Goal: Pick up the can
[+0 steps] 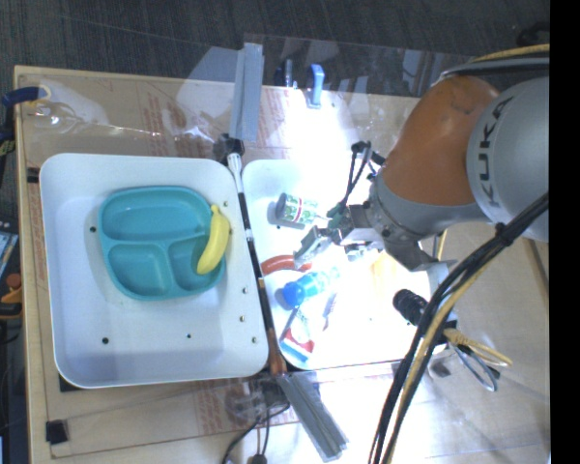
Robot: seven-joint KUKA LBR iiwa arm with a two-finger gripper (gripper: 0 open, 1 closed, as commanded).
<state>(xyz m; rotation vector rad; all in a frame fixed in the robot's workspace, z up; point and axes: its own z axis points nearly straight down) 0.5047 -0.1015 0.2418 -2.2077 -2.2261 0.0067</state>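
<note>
Over the right bin (387, 351) I see the arm coming in from the right, orange band and grey wrist bent down toward the bin's middle, tool (321, 237) pointing left. Its fingers look spread and released w/ nothing between them, though glare off the white floor makes that hard to read. The can (296, 210) lies on its side in the upper left part of that bin, green label, pale end facing left. It sits just up and left of the tool tips, close but apart from them as far as I can tell. Below the tool are a red item (278, 265) and a blue bottle (303, 287). Left bin (68, 307) holds a teal tray (150, 245) w/ a banana (214, 240) on its right edge.
</note>
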